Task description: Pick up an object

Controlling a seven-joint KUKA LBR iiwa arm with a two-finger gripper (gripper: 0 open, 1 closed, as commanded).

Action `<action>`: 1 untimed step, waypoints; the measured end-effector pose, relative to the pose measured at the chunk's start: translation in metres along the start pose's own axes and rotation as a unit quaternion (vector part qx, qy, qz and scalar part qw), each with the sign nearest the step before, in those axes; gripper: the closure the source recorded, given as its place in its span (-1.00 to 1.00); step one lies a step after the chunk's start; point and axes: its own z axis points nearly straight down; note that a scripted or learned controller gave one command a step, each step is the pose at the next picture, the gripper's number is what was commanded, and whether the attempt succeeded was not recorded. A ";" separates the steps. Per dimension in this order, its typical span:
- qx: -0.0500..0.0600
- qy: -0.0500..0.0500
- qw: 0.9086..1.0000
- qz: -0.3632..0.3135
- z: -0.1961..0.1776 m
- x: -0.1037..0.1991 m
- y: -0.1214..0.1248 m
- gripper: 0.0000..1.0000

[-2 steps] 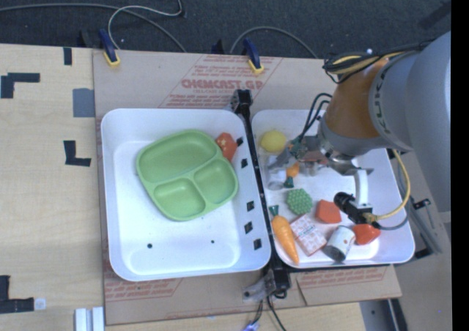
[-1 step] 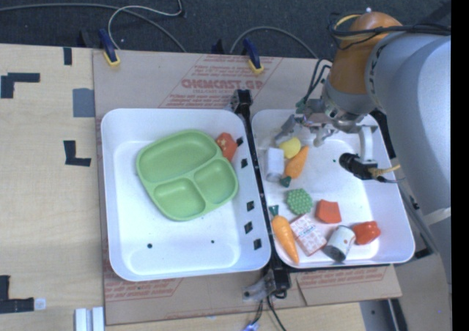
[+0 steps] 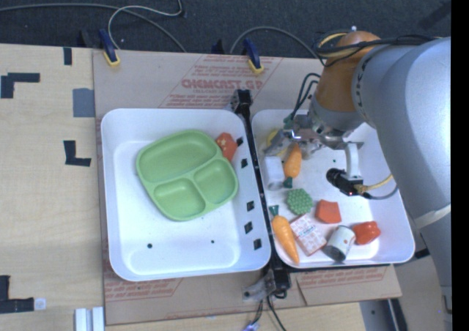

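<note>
Carrot (image 3: 292,163), small and orange, hangs pinched between the fingers of the gripper (image 3: 295,146) over the right bin (image 3: 392,249). Looks light, hard plastic, slick and tapered; best held across its thick middle.

A broad, smooth, rounded light-grey arm casing (image 3: 414,124) fills the right side of the frame, with a glossy sheen. Toward the upper middle-right, a bright orange band (image 3: 338,77) wraps the arm above the wrist. Thin dark cables (image 3: 302,99) loop beside the band, and a black fitting with a yellowish cable (image 3: 359,184) sits at centre-right.
</note>
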 end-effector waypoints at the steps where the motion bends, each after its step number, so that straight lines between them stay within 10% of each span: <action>1: 0.002 -0.001 1.000 0.000 -0.009 -0.001 -0.001 1.00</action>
